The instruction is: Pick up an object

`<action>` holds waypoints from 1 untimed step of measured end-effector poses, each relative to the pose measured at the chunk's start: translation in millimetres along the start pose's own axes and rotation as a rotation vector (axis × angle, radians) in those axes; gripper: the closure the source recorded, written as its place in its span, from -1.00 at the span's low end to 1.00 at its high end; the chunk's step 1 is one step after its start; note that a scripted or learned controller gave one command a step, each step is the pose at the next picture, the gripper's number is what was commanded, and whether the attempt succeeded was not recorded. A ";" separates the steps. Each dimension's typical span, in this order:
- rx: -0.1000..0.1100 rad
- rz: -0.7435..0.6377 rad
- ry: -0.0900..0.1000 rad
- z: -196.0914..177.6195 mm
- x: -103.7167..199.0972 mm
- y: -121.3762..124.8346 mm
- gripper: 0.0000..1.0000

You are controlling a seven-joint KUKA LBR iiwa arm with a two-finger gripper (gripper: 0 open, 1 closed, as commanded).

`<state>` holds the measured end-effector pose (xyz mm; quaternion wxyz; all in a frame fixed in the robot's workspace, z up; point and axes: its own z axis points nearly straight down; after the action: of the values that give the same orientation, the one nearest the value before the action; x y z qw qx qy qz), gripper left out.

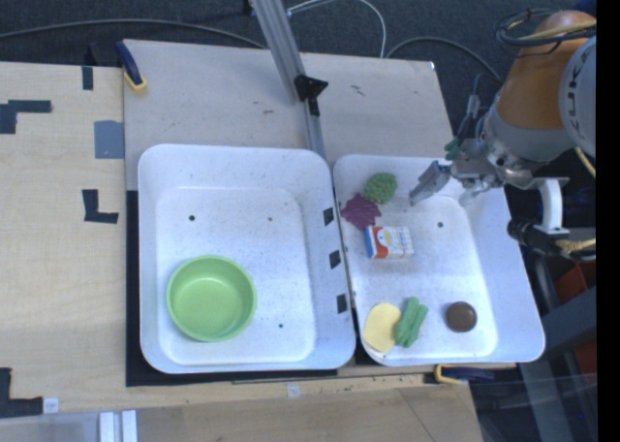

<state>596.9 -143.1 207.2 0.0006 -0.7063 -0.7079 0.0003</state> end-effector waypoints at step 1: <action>0.000 0.000 0.000 0.0 0.0 0.0 -1.00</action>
<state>596.9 -143.1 207.3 0.0006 -0.7062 -0.7080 0.0003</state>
